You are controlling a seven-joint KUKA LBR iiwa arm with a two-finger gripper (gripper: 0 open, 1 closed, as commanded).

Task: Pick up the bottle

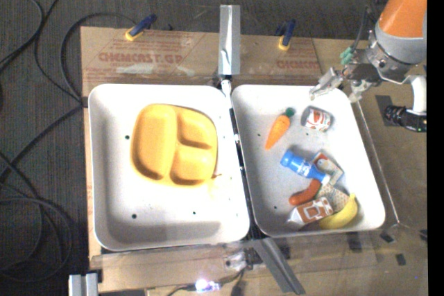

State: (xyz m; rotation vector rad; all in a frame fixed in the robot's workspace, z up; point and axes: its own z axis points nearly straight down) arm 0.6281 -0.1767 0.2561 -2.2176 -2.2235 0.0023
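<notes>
Banana (341, 214) and sausage (305, 193) crowd the blue bottle (300, 163); the hand (336, 82), released, should descend across its exposed body.

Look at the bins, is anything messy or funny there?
A little. In the right bin the blue bottle lies on its side, and the toys in the near corner, like the banana, are heaped together. The yellow tray sits slightly crooked.

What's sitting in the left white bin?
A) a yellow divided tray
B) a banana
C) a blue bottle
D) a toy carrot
A: the yellow divided tray lies alone in the left bin, while the blue bottle, carrot and banana are in the right bin.
</notes>
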